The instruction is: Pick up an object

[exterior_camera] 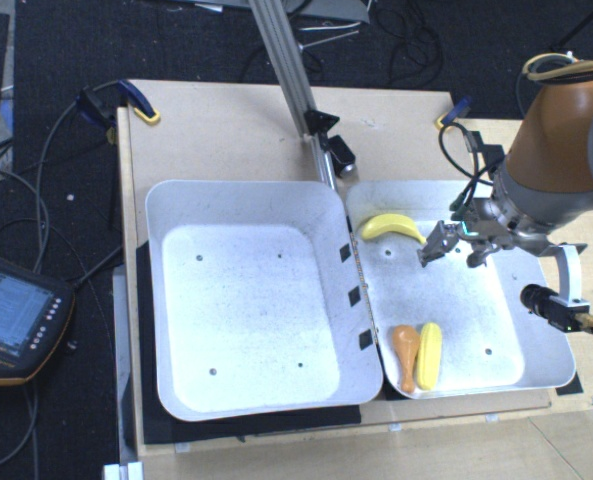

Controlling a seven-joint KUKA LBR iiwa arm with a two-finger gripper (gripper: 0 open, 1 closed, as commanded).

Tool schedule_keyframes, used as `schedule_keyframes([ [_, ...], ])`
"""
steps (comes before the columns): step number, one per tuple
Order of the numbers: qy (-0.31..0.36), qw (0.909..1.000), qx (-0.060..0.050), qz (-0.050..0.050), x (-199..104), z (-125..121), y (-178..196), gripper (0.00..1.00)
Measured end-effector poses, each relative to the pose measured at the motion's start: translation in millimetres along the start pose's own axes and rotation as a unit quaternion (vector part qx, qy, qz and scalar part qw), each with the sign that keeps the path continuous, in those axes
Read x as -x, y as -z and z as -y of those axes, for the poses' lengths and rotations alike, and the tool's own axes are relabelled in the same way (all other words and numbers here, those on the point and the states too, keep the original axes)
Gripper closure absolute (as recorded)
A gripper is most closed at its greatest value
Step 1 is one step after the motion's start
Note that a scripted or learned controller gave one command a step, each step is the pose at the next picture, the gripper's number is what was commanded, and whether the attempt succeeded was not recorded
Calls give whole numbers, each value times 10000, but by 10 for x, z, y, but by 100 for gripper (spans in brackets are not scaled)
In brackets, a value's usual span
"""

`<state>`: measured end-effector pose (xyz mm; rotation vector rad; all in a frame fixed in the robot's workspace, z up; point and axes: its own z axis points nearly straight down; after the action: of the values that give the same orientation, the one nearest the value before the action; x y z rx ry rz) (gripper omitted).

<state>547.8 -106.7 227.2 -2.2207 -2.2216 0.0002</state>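
Three candidates sit in the right bin (496, 373) as we look down on the bench (236, 133), and the one that matters most is the banana (391, 228), lying near the bin's far rim, close to the wall that divides the two bins. Our hand (458, 246) hovers over the middle of that same bin, its two dark fingers splayed apart with open space between them and nothing held, so we read it as wide and empty. Now the geometry: the banana lies just beside the hand, off toward the left of the view and a touch farther up, nearer the back rim. Its long axis runs roughly across the view, left to right, with the curve arching upward and the right tip pointing toward the hand. We judge that a short slide toward the dividing wall would put the fingers over the fruit, and that closing across its narrow width, front to back, would suit it better than trying to span its length. The other two options, an orange drumstick-shaped toy (407, 353) and a yellow oblong piece (429, 354), lie touching side by side at the near rim, both long axes running toward the camera, clearly farther from the hand. The left bin (176, 208) holds nothing for us.
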Motion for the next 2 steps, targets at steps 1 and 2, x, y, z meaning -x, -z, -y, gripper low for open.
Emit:
schedule_keyframes([
  [1,0,10000,0,0,0,0,0,0],
  [2,-3,10000,-18,-1,25,-37,-436,0],
])
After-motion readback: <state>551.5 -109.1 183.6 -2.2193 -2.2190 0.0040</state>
